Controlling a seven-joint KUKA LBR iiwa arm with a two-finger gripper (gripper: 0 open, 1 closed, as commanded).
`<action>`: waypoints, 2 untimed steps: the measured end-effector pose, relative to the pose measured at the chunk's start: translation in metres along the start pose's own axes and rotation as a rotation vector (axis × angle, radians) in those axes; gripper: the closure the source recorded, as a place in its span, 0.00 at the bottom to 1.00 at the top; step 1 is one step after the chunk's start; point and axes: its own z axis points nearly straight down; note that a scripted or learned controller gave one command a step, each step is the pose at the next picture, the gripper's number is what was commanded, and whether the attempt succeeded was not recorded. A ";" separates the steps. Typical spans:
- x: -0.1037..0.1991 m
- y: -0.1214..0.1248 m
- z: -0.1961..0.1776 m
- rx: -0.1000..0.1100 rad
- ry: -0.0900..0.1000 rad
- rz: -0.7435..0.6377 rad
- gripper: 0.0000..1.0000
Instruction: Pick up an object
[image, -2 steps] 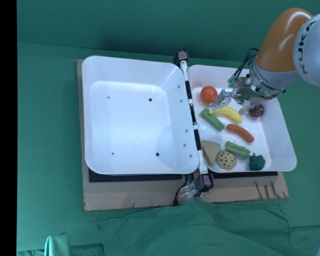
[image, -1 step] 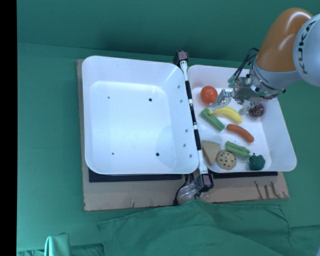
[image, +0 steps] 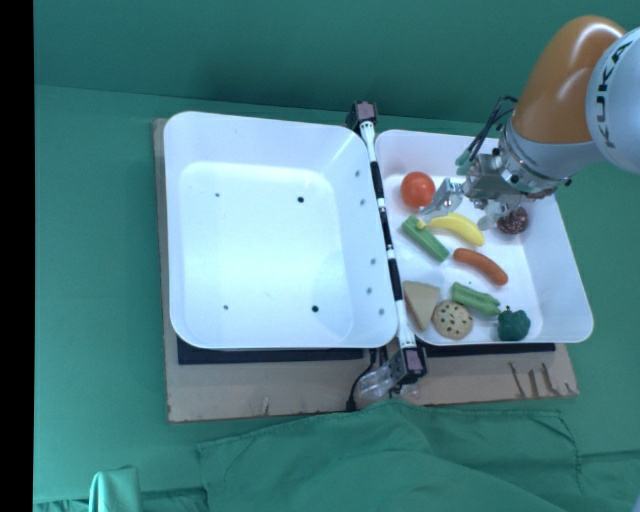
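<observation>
We see the hand low in the right bin, fingers apart, gripping nothing. The banana lies directly under it, long axis slanting from upper left to lower right, apparently touching a fingertip. Tomato just left of the hand; sausage just below.

green cloth, cardboard sheet

Two white bins (side by side), nine toy foods.
</observation>
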 end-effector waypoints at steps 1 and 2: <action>0.000 0.000 0.000 0.000 0.000 0.000 0.00; 0.000 0.000 0.000 0.000 0.000 0.000 0.00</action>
